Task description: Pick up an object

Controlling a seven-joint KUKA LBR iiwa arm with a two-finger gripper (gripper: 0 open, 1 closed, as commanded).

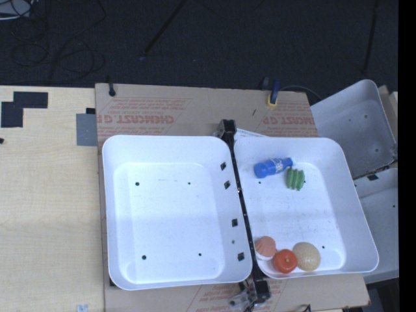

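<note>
Pincer first: honestly can't tell if it's open, closed or gripping anything, nothing in this shot lets me call it. So I'd judge the pick hasn't really started, since every candidate object is lying loose in the right bin and none of them is lifted

What's in there: a blue bottle-looking thing lying on its side near the bin's far edge, with a small green ribbed piece just beside it. Down in the near corner by the divider there's a cluster: a pinkish round piece, a red-orange ball touching it, and a tan ball right against that one. The middle of the bin floor is bare

Left bin has no objects I can see. Both bins sit on a cardboard sheet on the worktop

My guess is the blue one or the green one is the easier grab, the cluster is crowded against the wall. Approach, close and lift are all left to do
</note>
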